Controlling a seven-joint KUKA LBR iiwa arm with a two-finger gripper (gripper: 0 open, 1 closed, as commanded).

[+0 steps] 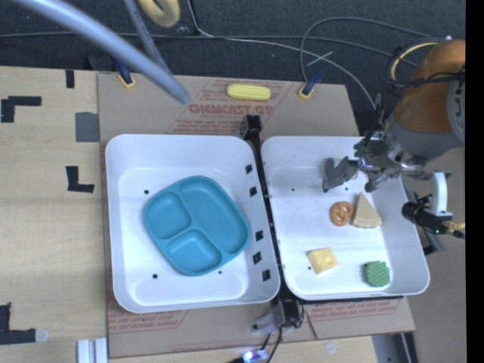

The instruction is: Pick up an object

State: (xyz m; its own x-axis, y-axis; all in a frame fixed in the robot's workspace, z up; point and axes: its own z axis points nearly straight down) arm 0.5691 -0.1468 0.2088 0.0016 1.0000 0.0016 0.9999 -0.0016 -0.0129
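The right bin (401, 282) holds an orange pretzel-like piece (341, 214), a tan wedge (368, 213) touching its right side, a yellow cube (323, 260) and a green bumpy piece (376, 274) near the front right corner. My gripper (335, 174) hangs over the back middle of this bin, pointing left. It sits just behind the orange piece and apart from it. Nothing shows in its grasp. The grey arm with its orange band (431, 89) comes in from the right.
The left bin (121, 165) carries a blue divided plate (197, 224). A yellow oblong object (248, 91) lies on the cardboard behind the bins. Black clips (252, 125) mark the wall between the bins. Cables loop behind the right bin.
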